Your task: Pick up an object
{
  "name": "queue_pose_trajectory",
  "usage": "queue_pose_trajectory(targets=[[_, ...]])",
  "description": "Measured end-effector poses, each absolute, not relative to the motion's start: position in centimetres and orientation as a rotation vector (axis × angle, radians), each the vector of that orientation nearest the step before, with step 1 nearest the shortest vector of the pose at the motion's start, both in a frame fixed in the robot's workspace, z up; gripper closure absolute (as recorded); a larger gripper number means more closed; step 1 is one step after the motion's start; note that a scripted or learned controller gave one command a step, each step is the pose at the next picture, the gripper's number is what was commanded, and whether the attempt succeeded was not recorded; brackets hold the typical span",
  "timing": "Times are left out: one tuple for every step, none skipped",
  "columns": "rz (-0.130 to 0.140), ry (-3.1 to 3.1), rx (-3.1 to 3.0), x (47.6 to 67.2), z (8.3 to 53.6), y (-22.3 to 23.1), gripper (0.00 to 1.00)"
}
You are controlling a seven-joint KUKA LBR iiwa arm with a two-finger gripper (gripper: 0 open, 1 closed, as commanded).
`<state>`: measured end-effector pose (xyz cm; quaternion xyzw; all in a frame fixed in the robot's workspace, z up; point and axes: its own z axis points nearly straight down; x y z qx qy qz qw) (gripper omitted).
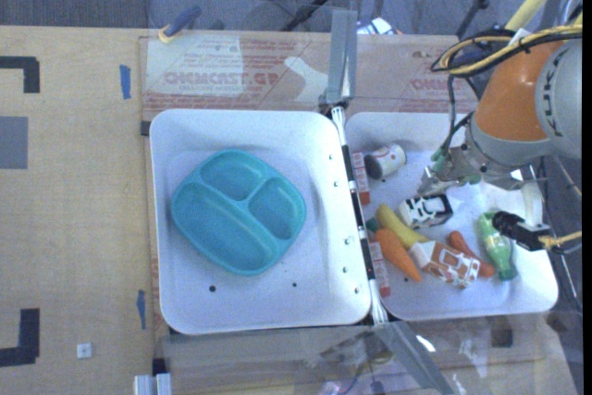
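Note:
The right bin (527,291) holds several small toys: a white cylinder with a dark end (386,160), a black-and-white cow figure (428,211), a yellow banana (398,225), an orange carrot (398,254), an orange-and-white piece (451,265) and a green item (496,245). My gripper (448,173) hangs low over the bin's upper middle, just above and to the right of the cow figure. I see nothing between its fingers. The grey arm with its orange band (518,102) comes in from the right.
The left bin (185,134) contains a teal divided plate (239,210). A metal divider (356,199) runs between the two bins. Yellow and black cables (499,46) loop over the arm. Cardboard (231,74) lies behind the bins.

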<state>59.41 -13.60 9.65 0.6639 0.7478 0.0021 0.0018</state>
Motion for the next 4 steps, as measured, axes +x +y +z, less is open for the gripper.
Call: queue_pose_trajectory(targets=[[0.0,2.444,1.974,60.9,17.4,-14.0,1.0],[0.0,2.444,1.974,60.9,17.4,-14.0,0.0],[0.014,2.496,1.875,62.1,10.9,-15.2,0.0],[0.027,2.542,1.804,61.0,10.1,-16.6,0.0]])
